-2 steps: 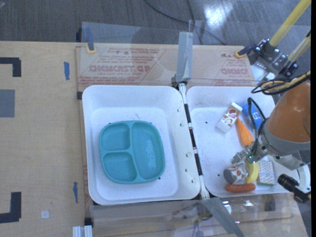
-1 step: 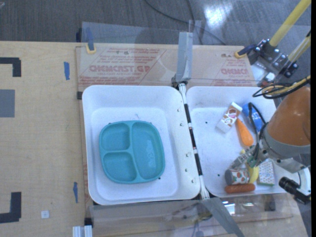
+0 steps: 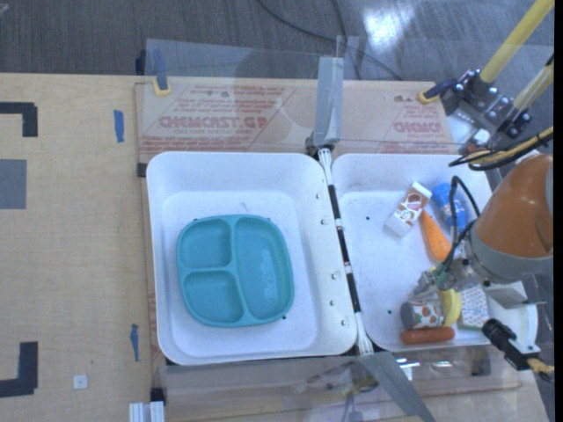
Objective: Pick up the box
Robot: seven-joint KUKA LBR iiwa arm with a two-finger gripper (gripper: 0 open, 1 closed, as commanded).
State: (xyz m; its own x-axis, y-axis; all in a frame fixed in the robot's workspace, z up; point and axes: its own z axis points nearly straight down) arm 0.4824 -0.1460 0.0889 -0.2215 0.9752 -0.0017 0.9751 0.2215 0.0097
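Box (image 3: 408, 208): a small white carton with red print, lying in the right bin (image 3: 369, 262), toward its far side, tilted on the diagonal and clear of the bin walls. Judged light and fairly stiff, thin card that would dent under a hard squeeze; the printed faces are probably a little slick. Best hold looks to be across the short width, on the two long flat sides, near the middle.

Near edge of the right bin: a red sausage-like item (image 3: 427, 334), a small printed can (image 3: 420, 311) and a yellow piece (image 3: 450, 306) crowd together. The gripper (image 3: 440, 281) sits just above this cluster, well apart from the box; its opening cannot be made out.

Farther in, an orange carrot-like piece (image 3: 434, 237) and a blue item (image 3: 446, 202) lie just right of the box.

Left bin (image 3: 167, 183) bears a teal divided plate (image 3: 235, 271).
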